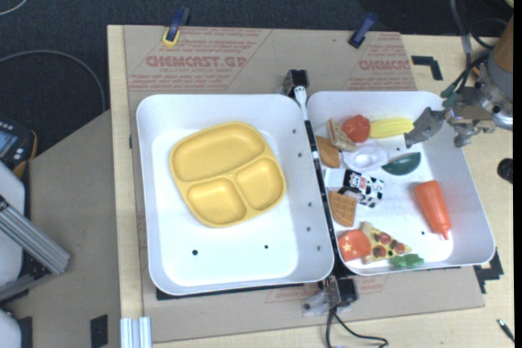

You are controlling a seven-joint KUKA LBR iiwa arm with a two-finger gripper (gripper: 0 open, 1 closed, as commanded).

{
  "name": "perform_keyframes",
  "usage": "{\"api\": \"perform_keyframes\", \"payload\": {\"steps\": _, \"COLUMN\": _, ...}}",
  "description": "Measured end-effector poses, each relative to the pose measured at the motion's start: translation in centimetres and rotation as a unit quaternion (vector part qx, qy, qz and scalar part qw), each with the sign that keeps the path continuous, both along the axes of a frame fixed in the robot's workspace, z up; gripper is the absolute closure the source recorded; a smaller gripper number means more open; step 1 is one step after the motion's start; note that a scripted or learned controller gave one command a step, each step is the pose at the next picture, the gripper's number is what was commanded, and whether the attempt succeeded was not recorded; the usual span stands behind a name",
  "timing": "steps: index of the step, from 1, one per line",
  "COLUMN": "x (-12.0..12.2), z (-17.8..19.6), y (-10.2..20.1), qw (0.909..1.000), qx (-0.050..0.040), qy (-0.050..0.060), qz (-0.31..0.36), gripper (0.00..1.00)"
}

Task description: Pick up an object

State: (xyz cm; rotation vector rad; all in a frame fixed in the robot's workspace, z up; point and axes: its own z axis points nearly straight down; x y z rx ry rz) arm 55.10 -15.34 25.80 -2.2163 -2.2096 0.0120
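Observation:
The right bin point(469, 175) holds several toy foods. There is a red tomato point(356, 127), a yellow corn cob point(391, 126), a dark green piece point(401, 165) and an orange carrot point(433, 207). A black-and-white cow point(364, 186), a waffle wedge point(343, 208) and a pizza slice point(377, 244) lie there too. My gripper point(444, 130) hangs over the bin's upper right part, to the right of the corn and above the green piece. It is open, with its fingers point(424, 127) spread and nothing between them.
The left bin point(155, 200) carries a yellow divided plate point(227, 174). A black divider with clamps point(297, 83) runs between the bins. The cardboard bench top point(122, 134) surrounds both, with blue clips point(174, 25) at its far edge.

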Motion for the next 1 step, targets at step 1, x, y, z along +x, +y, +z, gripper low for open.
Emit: {"api": "perform_keyframes", "payload": {"steps": 1, "x": 0.22, "z": 0.68, "y": 0.03, "qw": 1.0, "qx": -0.0013, "qy": -0.006, "qz": 0.002, "gripper": 0.0}}
